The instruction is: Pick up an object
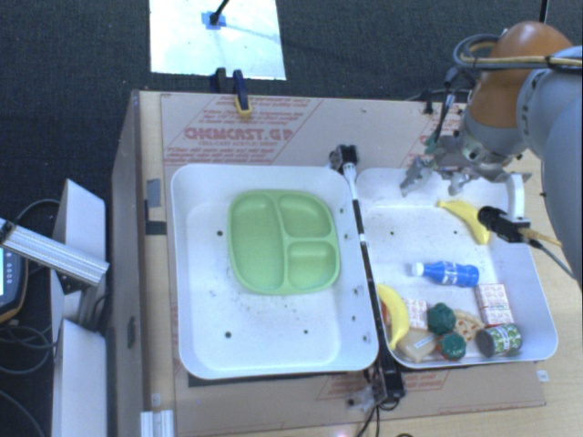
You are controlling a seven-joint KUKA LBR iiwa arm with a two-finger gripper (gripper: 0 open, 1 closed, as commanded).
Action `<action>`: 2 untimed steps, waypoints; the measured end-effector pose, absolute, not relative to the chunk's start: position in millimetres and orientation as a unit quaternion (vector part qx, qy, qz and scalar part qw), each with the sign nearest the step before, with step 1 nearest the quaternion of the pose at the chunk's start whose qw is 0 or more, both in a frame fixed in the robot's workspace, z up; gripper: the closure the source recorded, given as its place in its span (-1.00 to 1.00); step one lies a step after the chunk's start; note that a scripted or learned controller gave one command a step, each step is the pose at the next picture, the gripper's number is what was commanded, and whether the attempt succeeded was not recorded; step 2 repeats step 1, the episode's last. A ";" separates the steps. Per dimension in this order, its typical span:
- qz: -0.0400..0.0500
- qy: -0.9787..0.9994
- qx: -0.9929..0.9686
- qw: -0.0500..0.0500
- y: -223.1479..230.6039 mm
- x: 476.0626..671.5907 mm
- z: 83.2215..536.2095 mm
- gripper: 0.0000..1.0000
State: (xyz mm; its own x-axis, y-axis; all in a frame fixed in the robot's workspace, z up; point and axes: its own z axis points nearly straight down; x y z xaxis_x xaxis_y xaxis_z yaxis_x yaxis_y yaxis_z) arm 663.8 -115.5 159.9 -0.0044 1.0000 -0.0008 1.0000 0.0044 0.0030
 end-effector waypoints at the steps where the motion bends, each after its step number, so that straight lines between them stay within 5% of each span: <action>1: 0.000 0.708 0.706 0.001 -146.9 645.4 117.8 -1.00; 2: 0.000 0.708 0.706 0.001 -146.9 645.4 117.8 -1.00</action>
